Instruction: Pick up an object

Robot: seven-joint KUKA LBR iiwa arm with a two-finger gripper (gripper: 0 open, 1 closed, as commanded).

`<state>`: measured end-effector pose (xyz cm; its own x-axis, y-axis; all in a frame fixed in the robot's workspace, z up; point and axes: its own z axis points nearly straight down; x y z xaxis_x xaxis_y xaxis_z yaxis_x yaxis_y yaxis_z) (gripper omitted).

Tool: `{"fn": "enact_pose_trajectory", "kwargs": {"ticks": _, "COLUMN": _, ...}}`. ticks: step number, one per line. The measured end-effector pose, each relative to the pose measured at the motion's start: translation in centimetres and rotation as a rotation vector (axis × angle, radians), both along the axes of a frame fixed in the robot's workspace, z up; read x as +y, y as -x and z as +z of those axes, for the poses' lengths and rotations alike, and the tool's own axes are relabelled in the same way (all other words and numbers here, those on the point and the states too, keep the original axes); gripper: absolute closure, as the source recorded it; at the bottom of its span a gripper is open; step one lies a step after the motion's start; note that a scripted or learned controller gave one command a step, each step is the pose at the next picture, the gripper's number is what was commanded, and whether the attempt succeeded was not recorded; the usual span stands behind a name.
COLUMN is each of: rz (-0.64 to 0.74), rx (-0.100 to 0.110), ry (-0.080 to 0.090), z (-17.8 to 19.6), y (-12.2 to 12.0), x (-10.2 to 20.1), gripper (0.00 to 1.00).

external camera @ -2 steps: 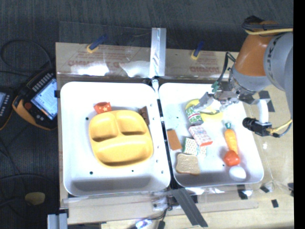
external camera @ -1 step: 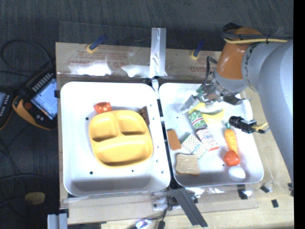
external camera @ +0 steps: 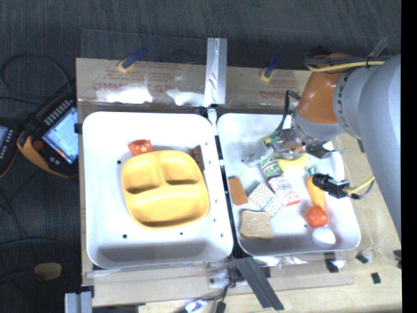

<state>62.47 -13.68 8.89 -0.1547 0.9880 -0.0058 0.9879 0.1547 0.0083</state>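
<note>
A dark carpeted floor surrounded the counter, which carried two white bins side by side. The left bin held a yellow divided tray with a small red item at its upper edge. The arm's gripper reached down into the right bin, above a small green-and-white carton; whether the jaws were released or clenched could not be told. Nearby lay a bread slice, a tomato and a white egg.
</note>
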Motion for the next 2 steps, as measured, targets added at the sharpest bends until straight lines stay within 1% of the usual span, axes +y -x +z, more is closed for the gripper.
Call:
{"fn": "enact_pose_trajectory", "kwargs": {"ticks": 1, "rz": 0.0, "rx": -0.003, "ry": -0.001, "z": 1.1, "y": -0.1, "x": 0.1, "gripper": 1.0}}
{"fn": "enact_pose_trajectory", "kwargs": {"ticks": 2, "rz": -0.014, "rx": 0.009, "ry": -0.003, "z": 9.5, "y": -4.4, "x": 6.6, "gripper": 1.0}}
